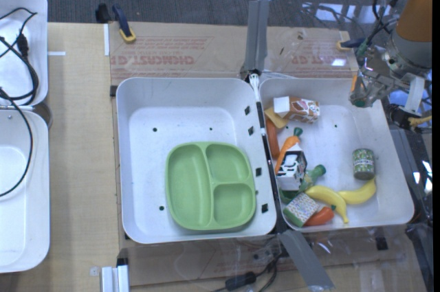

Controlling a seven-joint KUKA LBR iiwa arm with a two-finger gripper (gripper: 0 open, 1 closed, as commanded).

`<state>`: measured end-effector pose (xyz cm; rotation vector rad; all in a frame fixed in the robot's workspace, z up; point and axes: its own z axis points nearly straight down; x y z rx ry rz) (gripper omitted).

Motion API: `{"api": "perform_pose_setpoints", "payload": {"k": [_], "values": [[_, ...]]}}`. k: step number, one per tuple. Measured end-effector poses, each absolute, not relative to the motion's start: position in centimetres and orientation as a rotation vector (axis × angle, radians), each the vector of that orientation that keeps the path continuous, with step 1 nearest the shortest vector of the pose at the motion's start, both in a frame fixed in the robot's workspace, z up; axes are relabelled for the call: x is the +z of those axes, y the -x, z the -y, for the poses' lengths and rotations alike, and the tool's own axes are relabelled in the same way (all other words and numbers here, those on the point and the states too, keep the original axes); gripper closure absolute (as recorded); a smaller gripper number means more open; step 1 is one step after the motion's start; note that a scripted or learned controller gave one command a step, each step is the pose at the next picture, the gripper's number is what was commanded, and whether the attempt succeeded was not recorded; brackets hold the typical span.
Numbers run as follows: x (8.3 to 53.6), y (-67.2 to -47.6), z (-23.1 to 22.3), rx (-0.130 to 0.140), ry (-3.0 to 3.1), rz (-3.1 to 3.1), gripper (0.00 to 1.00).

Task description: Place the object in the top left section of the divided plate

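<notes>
Toys lie heaped in the right bin (pixel 385 146), which is the source, beside the green divided plate (pixel 210 184) in the left bin (pixel 137 146); which toy is meant I cannot tell. Above the right bin's far right corner the gripper (pixel 362 93) hangs, grasping nothing visible; how far apart it stands I cannot tell.

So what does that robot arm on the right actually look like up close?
The arm has a broad orange band with a yellow ring above it and grey metal below. Black cables loop beside it. Its tool is a small cluster of silvery-grey metal parts, hard to make out in detail.
</notes>
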<state>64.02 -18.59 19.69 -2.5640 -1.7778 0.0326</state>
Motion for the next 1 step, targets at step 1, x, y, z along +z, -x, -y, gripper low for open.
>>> {"api": "perform_pose_setpoints", "payload": {"k": [1], "values": [[24.00, -65.35, 18.52, 0.006, 2.586, 1.781, 1.00]]}}
